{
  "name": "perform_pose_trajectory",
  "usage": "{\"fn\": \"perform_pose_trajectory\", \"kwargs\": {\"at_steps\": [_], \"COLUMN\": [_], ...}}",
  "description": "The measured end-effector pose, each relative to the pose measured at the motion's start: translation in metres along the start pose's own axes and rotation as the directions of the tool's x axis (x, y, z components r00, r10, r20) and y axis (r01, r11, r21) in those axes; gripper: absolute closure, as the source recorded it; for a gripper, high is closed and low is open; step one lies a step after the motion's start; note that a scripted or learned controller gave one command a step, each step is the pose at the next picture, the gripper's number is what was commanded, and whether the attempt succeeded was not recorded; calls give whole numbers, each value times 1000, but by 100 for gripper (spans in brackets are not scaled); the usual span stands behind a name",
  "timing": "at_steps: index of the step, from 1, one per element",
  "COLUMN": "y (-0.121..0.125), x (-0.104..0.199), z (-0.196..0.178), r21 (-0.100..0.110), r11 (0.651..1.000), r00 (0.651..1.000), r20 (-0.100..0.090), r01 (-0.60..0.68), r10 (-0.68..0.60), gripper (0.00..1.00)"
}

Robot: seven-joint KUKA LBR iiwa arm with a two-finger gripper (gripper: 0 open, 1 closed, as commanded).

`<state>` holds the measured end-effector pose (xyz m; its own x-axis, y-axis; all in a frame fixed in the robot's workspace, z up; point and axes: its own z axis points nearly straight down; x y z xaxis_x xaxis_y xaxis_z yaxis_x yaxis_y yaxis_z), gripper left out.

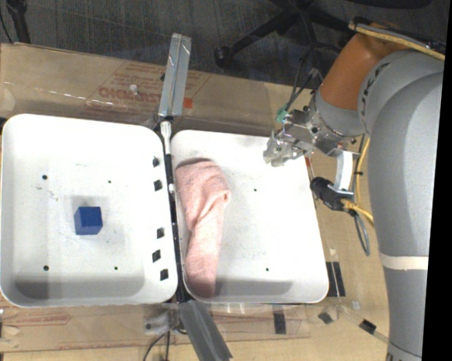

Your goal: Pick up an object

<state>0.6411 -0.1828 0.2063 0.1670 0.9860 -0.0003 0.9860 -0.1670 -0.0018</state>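
Note:
A pink cloth (pixel 201 217) lies rumpled along the left side of the right bin (pixel 283 243), running from its back toward its front edge. A small blue cube (pixel 89 219) sits in the left bin (pixel 24 168), left of its middle. My gripper (pixel 278 152) hangs over the back right corner of the right bin, well to the right of the cloth and apart from it. Nothing shows between its fingertips, and they are too small and blurred to judge.
A grey divider bar (pixel 174 74) rises behind the seam between the two bins. Black clips line the seam. The arm's grey body (pixel 403 151) fills the right side, with cables beside the right bin's edge.

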Motion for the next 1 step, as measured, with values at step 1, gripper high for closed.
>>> {"fn": "perform_pose_trajectory", "kwargs": {"at_steps": [1], "y": [11], "x": [13], "z": [-1], "r21": [1], "r11": [978], "r00": [978], "r20": [0], "r01": [-207], "r10": [207], "gripper": [100]}}
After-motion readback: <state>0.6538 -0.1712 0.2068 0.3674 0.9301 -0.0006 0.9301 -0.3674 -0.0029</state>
